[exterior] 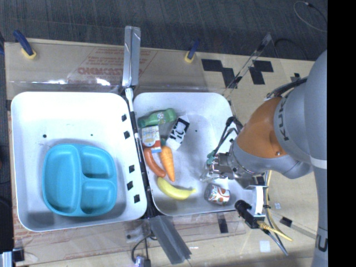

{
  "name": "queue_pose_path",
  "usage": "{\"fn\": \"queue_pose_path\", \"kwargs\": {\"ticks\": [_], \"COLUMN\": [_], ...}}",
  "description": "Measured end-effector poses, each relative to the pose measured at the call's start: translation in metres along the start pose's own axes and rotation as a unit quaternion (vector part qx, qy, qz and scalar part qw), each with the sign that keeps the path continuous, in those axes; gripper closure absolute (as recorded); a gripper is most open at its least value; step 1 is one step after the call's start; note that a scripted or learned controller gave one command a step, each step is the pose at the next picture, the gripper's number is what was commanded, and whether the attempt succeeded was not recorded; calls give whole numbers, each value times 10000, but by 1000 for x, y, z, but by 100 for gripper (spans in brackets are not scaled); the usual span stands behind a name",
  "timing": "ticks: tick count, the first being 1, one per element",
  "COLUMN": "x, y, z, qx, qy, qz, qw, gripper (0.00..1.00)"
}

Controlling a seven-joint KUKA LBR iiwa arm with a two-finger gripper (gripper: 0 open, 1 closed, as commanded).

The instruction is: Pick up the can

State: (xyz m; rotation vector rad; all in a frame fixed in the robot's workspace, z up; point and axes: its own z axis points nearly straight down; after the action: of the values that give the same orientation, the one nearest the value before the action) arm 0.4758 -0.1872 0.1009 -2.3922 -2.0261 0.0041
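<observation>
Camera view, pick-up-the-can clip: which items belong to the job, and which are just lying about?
Belongs to the job:
- can, near the right bin's front right corner
- hand, just above the can

Just lying about:
- banana
- carrot
- green packet
- black-and-white carton
- blue divided plate in the left bin
</observation>
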Motion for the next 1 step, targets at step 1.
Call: {"fn": "queue_pose_path", "kwargs": {"ticks": [1], "x": [9], "y": [-1], "z": [-98], "qx": [-15], "qy": [-8], "qz": [99], "qw": [9999], "gripper": [100]}}
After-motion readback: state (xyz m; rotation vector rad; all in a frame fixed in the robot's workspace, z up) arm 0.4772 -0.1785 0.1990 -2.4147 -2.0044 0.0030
